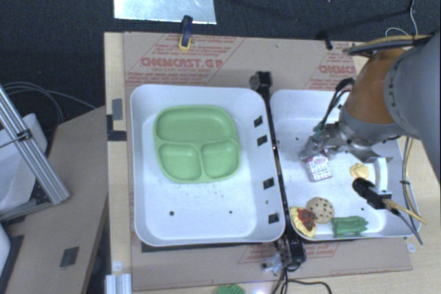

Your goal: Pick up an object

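Observation:
My gripper point(315, 148) hangs low over the middle of the right bin point(296, 107), reaching in from the right. Directly below and touching its tip lies a small white packet with a red pattern point(318, 168). Whether the packet is gripped is hidden by the gripper body. Along the bin's front edge sit a round cookie point(320, 207), a pizza slice point(303, 219) and a green toy point(349, 224). A small yellow piece point(359, 170) lies to the right of the packet.
The left bin point(145, 217) holds a green divided plate point(197, 143) in its back half. A black divider point(270, 148) runs between the two bins. The arm's grey body and orange band point(372, 89) cover the right bin's back right.

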Tool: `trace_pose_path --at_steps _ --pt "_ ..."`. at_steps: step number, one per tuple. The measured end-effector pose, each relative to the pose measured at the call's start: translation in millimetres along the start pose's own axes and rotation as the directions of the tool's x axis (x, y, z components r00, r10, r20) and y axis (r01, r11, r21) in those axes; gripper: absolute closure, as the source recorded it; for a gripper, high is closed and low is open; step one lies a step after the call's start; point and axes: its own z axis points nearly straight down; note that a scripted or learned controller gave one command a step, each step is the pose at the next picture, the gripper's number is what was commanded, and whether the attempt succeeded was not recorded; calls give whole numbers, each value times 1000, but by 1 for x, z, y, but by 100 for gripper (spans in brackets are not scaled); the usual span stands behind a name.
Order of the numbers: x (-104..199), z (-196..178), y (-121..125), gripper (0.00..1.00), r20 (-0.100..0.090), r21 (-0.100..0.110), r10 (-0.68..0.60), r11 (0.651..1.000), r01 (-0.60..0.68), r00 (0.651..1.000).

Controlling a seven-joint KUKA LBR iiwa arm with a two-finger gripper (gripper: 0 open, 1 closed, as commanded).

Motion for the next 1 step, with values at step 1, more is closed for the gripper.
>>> trace_pose_path --at_steps 1 --pt "83 -95 25 100 -4 -9 -8 1000 8 1000"
